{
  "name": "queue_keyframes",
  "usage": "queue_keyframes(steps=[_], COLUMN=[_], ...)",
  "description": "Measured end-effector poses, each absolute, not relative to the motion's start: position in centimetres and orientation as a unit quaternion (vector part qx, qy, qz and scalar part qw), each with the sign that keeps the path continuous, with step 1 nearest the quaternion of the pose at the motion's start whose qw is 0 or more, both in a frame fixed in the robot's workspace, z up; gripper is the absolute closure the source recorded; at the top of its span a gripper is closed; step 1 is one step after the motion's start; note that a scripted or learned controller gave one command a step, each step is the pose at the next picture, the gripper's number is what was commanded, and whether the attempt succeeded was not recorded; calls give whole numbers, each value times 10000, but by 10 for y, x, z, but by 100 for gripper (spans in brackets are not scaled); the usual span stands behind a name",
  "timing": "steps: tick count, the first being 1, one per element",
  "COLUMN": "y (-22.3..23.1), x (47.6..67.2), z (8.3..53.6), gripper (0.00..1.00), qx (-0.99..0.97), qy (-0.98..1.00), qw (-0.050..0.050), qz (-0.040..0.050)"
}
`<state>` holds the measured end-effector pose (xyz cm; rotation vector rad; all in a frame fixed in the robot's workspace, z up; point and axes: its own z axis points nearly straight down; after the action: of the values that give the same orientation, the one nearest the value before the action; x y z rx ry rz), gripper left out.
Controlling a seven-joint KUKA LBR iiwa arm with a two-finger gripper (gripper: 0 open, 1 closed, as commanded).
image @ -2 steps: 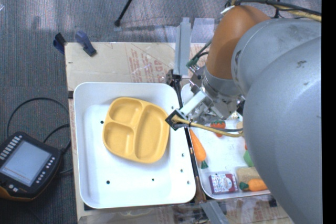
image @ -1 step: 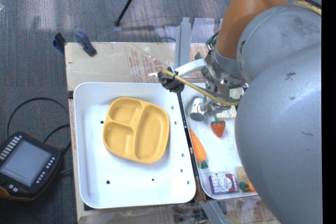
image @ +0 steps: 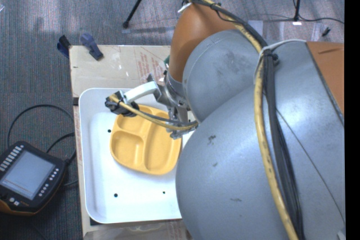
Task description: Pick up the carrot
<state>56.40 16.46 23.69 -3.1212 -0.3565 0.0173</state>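
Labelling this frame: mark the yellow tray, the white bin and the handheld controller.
yellow tray (image: 147, 146): camera view, on its centre divider.
white bin (image: 129, 202): camera view, bare floor.
handheld controller (image: 28, 172): camera view, its screen.

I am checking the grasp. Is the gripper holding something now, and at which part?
It cannot be told. The arm covers the gripper, above the yellow tray in the white bin.

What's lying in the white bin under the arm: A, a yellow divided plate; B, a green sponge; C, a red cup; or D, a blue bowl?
A: a yellow plate with separate compartments lies in the white bin, partly covered by the grey arm.
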Motion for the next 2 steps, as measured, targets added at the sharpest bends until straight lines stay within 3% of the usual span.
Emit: queue_keyframes(steps=[1, 2], y=[153, 44], x=[625, 603], z=[88, 189], gripper=[100, 100], qx=[-9871, -9934], qy=[-1602, -1148], qw=[5, 0], qz=[12, 4])
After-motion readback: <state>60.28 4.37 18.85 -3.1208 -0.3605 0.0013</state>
